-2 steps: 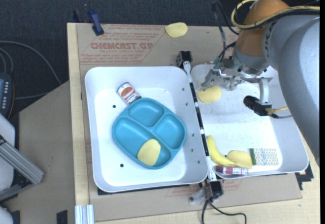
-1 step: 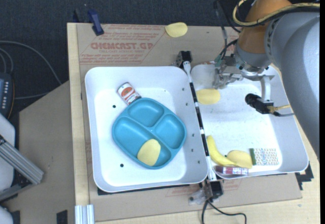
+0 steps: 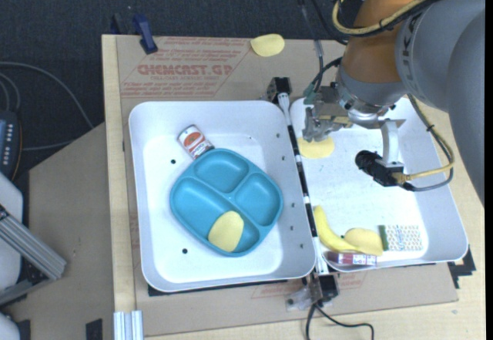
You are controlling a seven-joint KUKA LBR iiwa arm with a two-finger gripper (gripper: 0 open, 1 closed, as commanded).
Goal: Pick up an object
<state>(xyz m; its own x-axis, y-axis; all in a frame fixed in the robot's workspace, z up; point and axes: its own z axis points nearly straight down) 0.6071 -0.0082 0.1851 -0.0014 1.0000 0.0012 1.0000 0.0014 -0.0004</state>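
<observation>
Currently I have the end effector [image 3: 317, 132] lowered into the right bin [image 3: 431, 176], near that bin's far-left corner and just beside the divider between the two bins. Its tip sits directly over a pale yellow flat object [image 3: 318, 148], touching it or very nearly so. I cannot tell from this angle how the end effector is set, so I do not count the object as grasped; it lies on the bin floor.

Status: approach complete by my judgement; grasp unconfirmed; lift not yet done.

Other candidates in the right bin lie along its near edge: a banana [image 3: 327, 232], a yellow lump [image 3: 364, 238] touching it, a patterned packet [image 3: 401, 238] and a small tube [image 3: 352, 258].

The left bin [image 3: 146, 176] carries a blue divided tray [image 3: 223, 200] with a yellow piece [image 3: 226, 230] in its near compartment, and a small can [image 3: 195, 141] beside the tray's far edge.

Remaining steps: secure the object, raise it clear of the bin floor, and verify that it travels with the arm.
</observation>
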